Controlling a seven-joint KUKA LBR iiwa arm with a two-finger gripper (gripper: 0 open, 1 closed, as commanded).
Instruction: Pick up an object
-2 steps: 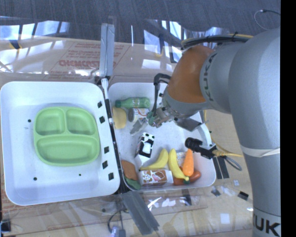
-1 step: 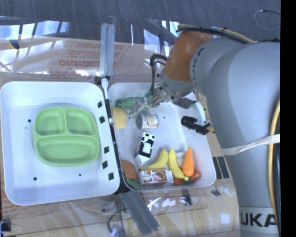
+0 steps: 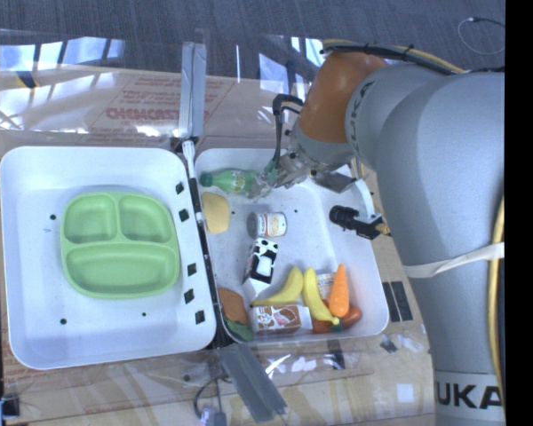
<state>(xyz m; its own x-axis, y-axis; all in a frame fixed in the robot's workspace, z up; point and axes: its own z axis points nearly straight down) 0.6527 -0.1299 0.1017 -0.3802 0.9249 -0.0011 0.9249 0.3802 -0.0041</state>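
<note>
Bottle [image 3: 229, 181]: lies on its side in the right bin [image 3: 315, 238], in the far-left corner, parallel to the far wall and close beside it; green end toward the left wall.
Gripper [image 3: 280, 170]: down at the bottle's right end, reaching in over the far wall.
Gripper state: cannot be told; the wrist covers the tips.
Contact with bottle: cannot be told.
Edges at bottle: far wall just behind, left wall just past the green end.
Yellow piece [image 3: 215, 211]: against the left wall, just on the near side of the bottle.
Can [image 3: 271, 224]: on its side at mid-bin, apart from the bottle.
Open room: a bare strip between bottle and can; bare floor right of the can up to the right wall.
Carton [image 3: 264, 260]: black and white, just nearer than the can.
Near edge: bananas [image 3: 298, 289], carrot [image 3: 338, 291] and box [image 3: 277, 319], packed together along the near wall.
Left bin [image 3: 27, 238]: green plate [image 3: 120, 242] at centre, bare margin on all sides.
</note>
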